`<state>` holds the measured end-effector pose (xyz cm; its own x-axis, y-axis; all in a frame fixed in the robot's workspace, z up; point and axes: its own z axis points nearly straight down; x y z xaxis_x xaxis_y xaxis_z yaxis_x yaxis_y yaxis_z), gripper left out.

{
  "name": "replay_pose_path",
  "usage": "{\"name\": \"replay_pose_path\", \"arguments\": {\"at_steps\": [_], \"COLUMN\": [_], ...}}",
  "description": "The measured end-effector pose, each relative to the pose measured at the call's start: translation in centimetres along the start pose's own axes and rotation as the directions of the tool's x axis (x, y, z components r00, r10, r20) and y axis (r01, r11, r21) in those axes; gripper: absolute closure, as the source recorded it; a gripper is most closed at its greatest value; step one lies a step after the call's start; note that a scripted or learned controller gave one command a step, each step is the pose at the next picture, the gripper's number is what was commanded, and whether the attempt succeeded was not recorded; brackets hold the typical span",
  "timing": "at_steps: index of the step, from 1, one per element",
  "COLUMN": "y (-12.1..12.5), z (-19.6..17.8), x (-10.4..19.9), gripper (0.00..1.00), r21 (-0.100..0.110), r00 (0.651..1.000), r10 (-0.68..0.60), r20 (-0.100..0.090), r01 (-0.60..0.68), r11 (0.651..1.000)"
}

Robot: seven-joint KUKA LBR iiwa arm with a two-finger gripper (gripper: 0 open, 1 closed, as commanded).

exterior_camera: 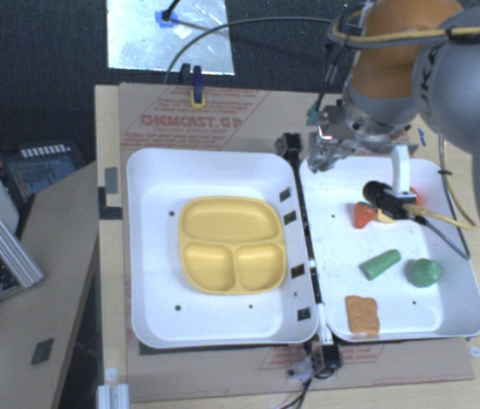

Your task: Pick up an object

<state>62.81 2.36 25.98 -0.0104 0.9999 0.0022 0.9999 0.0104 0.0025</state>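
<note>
Gripper [329, 153] hovers over right bin's [335, 254] top-left corner, opening unreadable, nothing seen held; nearest target is red piece [364, 216], so best centre above it and descend straight, clear of green cylinder [380, 264].

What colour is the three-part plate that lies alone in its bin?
Yellow, plain and without pattern. The plate shows best in the camera view, seen from above.

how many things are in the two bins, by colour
yellow: 1, the divided tray in the left bin
green: 2, a cylinder and a rounded piece
red: 1, a small red piece
orange-brown: 1, a flat block
total: 5
</note>
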Motion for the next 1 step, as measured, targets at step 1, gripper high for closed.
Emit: {"name": "replay_pose_path", "arguments": {"at_steps": [1], "y": [2.46], "z": [1.19], "x": [4.3], "gripper": [1.0], "r21": [-0.001], "r00": [1.0], "r10": [0.002], "r20": [0.001], "r01": [-0.002], "r11": [1.0]}}
